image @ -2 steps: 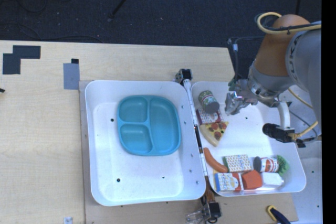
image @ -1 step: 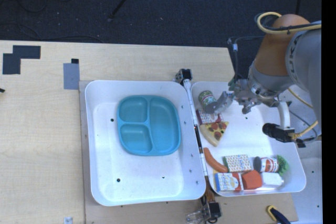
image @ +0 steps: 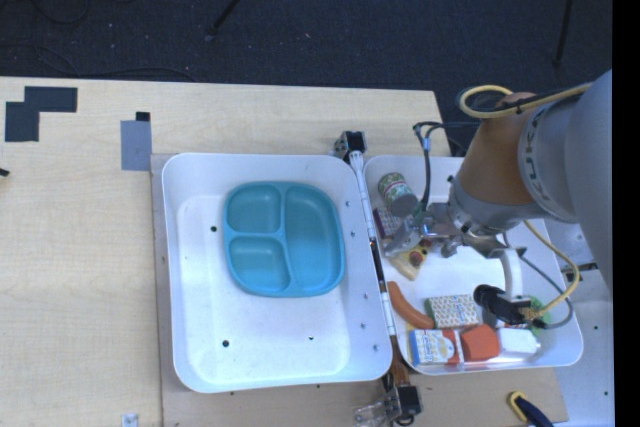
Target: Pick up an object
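Over the right bin (image: pixel 450 270) now, my gripper (image: pixel 405 233) is down low near the wall shared with the left bin (image: pixel 200 315), with my arm (image: pixel 520 165) coming in behind it from the right. From this angle I cannot tell how far the gripper is open, and I can't see anything held in it.

Just beyond the gripper, toward the bin's far rim, a small can (image: pixel 396 192) with a green label lies tilted, very close to the tool; whether they touch, I can't tell. Just on the near side of the gripper sits a small yellow piece (image: pixel 408 262), also right beside it.

Further toward the near rim, an orange sausage-shaped thing (image: pixel 408 305) lies at a slant. Beside that, away from the shared wall, is a little patterned box (image: pixel 452 310). Along the near rim, well apart from the gripper, a white and orange carton (image: pixel 433 347), an orange-red block (image: pixel 480 343) and a white packet (image: pixel 520 340) lie in a row, close together.

Across the shared wall from the gripper, the left bin holds a teal divided plate (image: pixel 283 238), lying flat and well apart from my tool. Both bins rest on the pale wooden bench (image: pixel 80 245).
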{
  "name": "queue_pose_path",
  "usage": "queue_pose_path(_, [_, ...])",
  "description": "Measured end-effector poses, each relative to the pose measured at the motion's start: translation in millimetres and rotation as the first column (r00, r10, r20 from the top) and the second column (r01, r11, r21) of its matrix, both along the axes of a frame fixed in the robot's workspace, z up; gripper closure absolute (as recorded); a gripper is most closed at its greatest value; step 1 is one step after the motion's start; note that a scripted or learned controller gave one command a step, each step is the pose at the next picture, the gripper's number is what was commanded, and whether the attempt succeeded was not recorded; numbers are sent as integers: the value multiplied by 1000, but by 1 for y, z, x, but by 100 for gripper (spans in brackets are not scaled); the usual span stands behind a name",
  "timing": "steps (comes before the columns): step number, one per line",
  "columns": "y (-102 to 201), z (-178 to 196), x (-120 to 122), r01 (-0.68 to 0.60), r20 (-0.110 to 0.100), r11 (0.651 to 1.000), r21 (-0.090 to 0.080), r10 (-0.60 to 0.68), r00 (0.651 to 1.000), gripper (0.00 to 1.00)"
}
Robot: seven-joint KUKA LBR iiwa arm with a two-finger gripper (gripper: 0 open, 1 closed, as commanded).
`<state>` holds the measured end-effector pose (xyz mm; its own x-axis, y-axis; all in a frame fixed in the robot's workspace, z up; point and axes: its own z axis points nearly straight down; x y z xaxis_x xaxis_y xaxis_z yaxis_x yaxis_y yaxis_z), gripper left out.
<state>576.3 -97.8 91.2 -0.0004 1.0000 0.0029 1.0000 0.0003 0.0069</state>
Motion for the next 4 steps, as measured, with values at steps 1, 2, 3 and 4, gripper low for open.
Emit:
queue_pose_path(1, [8, 0, -4, 3, 5, 1000, -7, -3, 1000, 0])
queue_pose_path(2, [-24, -1, 70, -2, -6, 1000, -3, 2, 1000, 0])
queue_pose_path(3, [13, -1, 70, 2, -1, 1000, -10, -2, 1000, 0])
queue_pose_path(4, [12, 1, 58, 2, 6, 1000, -11, -2, 1000, 0])
